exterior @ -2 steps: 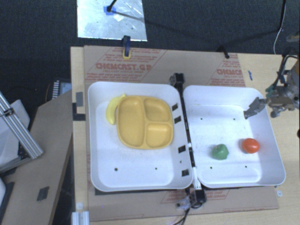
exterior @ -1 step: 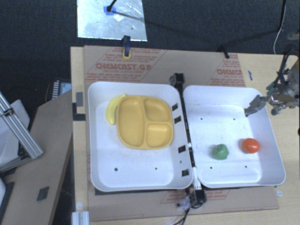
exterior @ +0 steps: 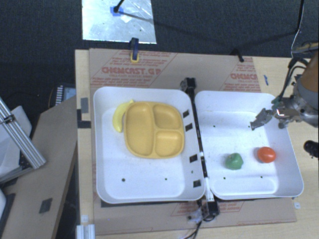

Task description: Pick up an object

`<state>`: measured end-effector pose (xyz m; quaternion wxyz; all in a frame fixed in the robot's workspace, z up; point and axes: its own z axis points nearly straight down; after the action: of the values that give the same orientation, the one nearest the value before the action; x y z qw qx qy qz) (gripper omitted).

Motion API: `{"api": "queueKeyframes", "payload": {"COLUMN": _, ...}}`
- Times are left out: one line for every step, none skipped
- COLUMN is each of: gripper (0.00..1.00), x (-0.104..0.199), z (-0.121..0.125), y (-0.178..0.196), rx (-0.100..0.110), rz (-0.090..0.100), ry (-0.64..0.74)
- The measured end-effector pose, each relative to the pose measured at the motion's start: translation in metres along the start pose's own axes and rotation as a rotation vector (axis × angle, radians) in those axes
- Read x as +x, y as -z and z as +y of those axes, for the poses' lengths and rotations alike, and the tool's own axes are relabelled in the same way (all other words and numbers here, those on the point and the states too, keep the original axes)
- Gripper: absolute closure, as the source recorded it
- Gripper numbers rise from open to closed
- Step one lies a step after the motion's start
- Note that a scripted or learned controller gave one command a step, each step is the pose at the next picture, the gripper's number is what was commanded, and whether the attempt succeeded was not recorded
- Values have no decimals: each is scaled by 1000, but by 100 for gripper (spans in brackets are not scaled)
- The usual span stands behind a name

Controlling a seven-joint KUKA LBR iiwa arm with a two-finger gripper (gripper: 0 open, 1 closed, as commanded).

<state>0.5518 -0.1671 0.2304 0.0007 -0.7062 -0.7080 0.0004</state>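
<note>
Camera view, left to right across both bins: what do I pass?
banana → yellow divided plate → green object → orange-red object → hand, above the right bin's far right side.

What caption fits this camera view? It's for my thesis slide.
Gripper open above the right bin, near a green object and orange ball; yellow tray in left bin.

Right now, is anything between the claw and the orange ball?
No. In the camera view, only bare white bin floor lies between the gripper and the orange ball. The green ball sits off to the side.
</note>
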Motion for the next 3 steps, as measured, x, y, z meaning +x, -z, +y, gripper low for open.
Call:
{"api": "queueKeyframes", "payload": {"gripper": 0, "x": -5, "z": 0, "y": -43, "rx": 0, "rz": 0, "ry": -2}}
{"api": "queueKeyframes", "payload": {"gripper": 0, "x": -13, "z": 4, "y": -100, "rx": 1, "rz": 0, "ry": -2}}
{"api": "queueKeyframes", "payload": {"gripper": 100, "x": -13, "z": 6, "y": -86, "rx": -6, "rz": -3, "ry": -2}}
